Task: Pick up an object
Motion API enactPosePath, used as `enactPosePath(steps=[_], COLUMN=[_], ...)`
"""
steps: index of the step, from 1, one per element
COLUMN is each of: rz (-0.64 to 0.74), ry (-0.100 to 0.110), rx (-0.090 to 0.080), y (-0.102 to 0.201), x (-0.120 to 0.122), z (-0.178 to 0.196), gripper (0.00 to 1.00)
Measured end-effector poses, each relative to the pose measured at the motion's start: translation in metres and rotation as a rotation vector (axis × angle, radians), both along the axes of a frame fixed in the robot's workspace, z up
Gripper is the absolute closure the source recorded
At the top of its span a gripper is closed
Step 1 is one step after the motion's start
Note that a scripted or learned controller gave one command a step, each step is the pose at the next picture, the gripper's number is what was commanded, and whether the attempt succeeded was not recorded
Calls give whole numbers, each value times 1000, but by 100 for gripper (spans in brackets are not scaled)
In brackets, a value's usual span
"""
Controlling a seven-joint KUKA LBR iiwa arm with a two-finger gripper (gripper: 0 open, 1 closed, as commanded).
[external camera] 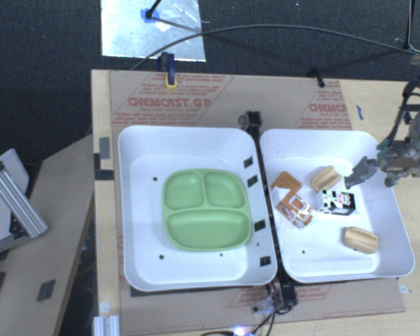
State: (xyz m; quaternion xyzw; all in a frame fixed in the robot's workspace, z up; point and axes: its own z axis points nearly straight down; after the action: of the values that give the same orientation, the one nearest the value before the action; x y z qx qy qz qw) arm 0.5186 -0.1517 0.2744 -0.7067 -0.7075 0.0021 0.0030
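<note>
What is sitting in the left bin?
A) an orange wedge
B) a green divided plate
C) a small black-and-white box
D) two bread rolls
B: the green plate with three compartments lies in the left bin, while the rolls, box and wedge are all in the right one.

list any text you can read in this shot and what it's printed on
"CHEMCAST" in red, repeated on the brown protective sheet under the bins; characters after it are blurred.
Black-and-white box in the right bin: its print is too small to read.
</note>
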Motion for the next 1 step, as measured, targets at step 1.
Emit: enactPosePath(steps=[1], rz=[3], ry=[-9], rx=[-2], y=[0], x=[2], z=[5], gripper=[0])
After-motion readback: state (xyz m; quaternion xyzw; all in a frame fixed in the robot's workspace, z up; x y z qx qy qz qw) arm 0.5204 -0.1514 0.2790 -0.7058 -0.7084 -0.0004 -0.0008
